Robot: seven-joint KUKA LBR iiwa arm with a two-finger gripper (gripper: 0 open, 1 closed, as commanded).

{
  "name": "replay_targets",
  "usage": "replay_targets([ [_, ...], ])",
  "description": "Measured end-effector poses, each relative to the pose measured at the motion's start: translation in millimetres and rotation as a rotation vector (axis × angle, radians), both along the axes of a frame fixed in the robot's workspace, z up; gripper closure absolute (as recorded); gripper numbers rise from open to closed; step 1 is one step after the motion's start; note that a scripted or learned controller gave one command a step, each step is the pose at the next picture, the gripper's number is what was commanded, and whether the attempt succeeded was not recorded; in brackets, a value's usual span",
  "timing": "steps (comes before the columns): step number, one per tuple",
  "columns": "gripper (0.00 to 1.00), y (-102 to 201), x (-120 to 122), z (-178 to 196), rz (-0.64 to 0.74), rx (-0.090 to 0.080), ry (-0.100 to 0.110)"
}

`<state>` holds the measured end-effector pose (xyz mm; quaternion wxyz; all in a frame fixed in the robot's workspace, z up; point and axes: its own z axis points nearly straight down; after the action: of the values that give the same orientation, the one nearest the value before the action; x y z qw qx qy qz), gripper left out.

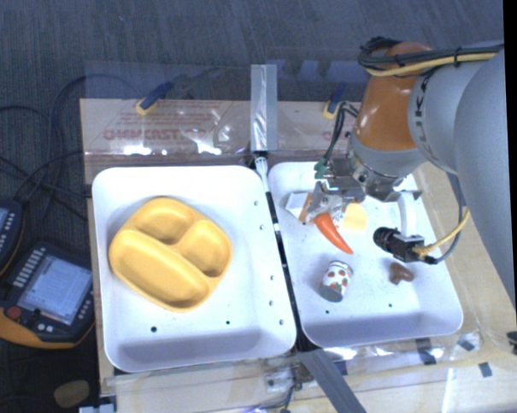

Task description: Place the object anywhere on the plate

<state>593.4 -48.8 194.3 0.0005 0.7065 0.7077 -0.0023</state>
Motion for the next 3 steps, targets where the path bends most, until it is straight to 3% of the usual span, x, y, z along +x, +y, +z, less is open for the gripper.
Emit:
replay_targets([
  [1,1.0,49.0,0.1,106.6,0.0,0.001,-0.001],
  [2,1.0,106.2,17.4,34.0,0.001,0.002,0.002],
  [3,1.0,191.5,-17.3,-23.1,0.002,0.002,0.002],
])
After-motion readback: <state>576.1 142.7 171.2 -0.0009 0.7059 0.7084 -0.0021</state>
